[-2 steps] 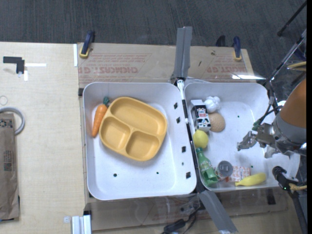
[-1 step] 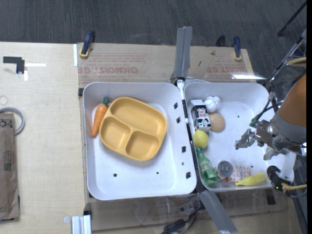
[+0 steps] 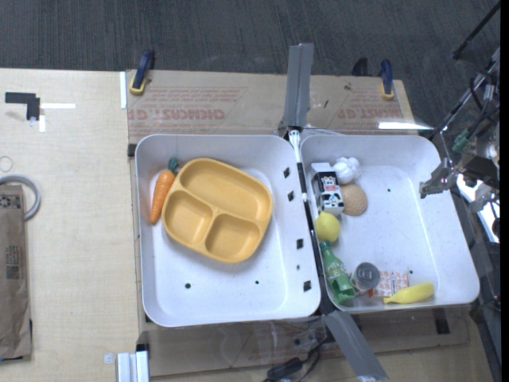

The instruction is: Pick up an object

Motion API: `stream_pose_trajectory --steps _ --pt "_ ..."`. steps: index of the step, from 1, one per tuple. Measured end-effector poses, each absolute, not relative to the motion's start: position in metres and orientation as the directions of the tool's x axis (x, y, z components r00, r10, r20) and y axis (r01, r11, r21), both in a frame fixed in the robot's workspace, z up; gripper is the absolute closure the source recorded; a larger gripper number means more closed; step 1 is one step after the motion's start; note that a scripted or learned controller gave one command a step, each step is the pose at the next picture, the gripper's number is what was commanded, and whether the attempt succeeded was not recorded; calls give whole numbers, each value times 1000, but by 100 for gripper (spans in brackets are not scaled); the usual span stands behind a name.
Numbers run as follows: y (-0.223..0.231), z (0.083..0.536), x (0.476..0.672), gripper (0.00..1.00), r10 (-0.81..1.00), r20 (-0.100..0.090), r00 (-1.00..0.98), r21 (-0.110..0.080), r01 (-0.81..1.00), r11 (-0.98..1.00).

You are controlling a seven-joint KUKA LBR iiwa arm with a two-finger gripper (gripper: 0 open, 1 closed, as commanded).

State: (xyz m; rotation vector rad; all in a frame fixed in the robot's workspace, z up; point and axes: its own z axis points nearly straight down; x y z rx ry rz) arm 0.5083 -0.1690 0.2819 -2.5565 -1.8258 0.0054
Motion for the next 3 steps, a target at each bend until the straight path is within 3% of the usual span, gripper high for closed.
stream_pose_trajectory --steps 1,3 --pt "-104 91 490 0 994 0 113 -2 994 -113" --pt "-118 91 585 0 934 -2 357 -2 934 -357"
